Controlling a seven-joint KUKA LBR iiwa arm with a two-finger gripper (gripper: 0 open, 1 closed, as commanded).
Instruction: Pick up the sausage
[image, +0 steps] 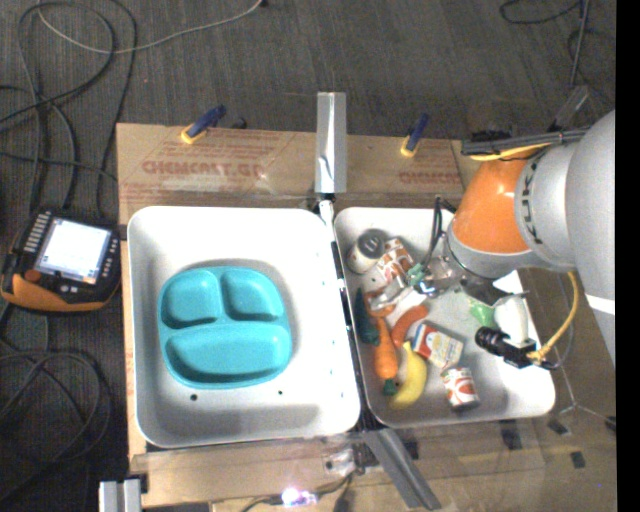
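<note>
My grey arm with its orange band (495, 215) comes in from the right and covers the far right part of the right shallow white bin (520, 400). The left shallow white bin (150, 400) holds a turquoise three-compartment plastic tray (226, 325), with bare floor all round it. The right bin is crowded toward its left wall: a yellow banana (408, 380) near the front, an orange carrot (384, 352) beside it, a small red-and-white can (459, 387) to the right. The reddish-orange curved sausage (404, 322) lies mid-bin, hemmed by packets. My gripper (432, 280) sits just beyond it; whether it is wide or narrow I cannot tell.
</note>
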